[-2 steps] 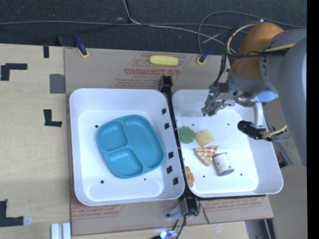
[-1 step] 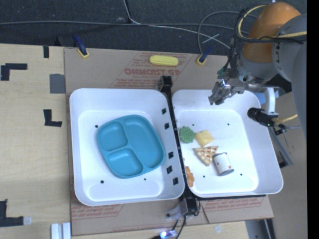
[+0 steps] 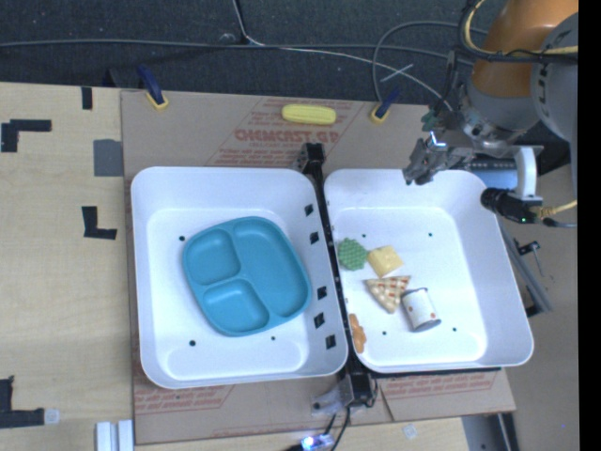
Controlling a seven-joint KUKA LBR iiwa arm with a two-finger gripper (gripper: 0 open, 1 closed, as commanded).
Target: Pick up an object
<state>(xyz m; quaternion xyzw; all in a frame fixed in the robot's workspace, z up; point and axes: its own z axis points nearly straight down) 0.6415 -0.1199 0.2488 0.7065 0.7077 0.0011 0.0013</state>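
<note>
White plastic walls ring the right bin (image 3: 467, 188), and every pickable thing lies in its left-centre: a green piece (image 3: 352, 253), a yellow block (image 3: 383, 259) touching it, a pizza-like wedge (image 3: 388, 292) just below, a small can (image 3: 420, 309) beside that, and an orange sliver (image 3: 357, 330) against the left wall. The gripper (image 3: 420, 169) hangs over the bin's far rim, well apart from them; whether it is open I cannot tell. The can looks the best choice, standing slightly clear. Come straight down, straddling its sides, avoiding the wedge.
</note>
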